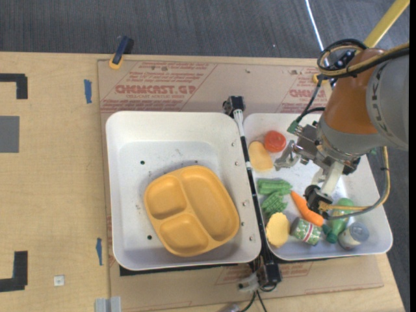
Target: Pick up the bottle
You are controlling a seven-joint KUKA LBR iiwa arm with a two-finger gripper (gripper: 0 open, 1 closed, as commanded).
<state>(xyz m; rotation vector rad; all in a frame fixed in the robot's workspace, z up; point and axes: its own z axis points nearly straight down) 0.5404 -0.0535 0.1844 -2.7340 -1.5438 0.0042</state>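
A small green bottle (339,229) with a grey cap lies in the front right corner of the right bin (383,194). My gripper (287,158) hangs over the back middle of that bin, just right of a red tomato (274,140) and a pale yellow piece (260,156). It is well behind the bottle, nothing shows in it, and the wrist hides part of it.
The right bin also holds green pea pods (273,187), a carrot (304,208), a yellow lemon (277,229) and a small labelled can (306,232). A yellow divided plate (190,208) lies in the left bin (123,174).
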